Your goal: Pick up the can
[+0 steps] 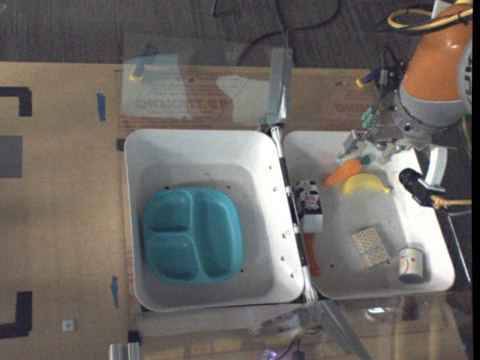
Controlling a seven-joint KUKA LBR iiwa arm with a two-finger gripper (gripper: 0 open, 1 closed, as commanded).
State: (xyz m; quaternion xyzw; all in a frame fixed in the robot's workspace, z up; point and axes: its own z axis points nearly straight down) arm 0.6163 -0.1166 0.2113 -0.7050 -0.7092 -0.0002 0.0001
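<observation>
Item: small white cylindrical can with red markings (410,264), lying at the lower right of the right white bin (337,280), untouched; task not begun. Gripper (365,150) at upper right over the orange carrot (343,172), well apart from it; finger state: cannot tell.

The gripper (373,142) fingertips blur together above the carrot (343,172); the arm (442,58) behind runs off the frame's right edge.

Glossy plastic tray (192,235), smooth white bins (150,156)
</observation>
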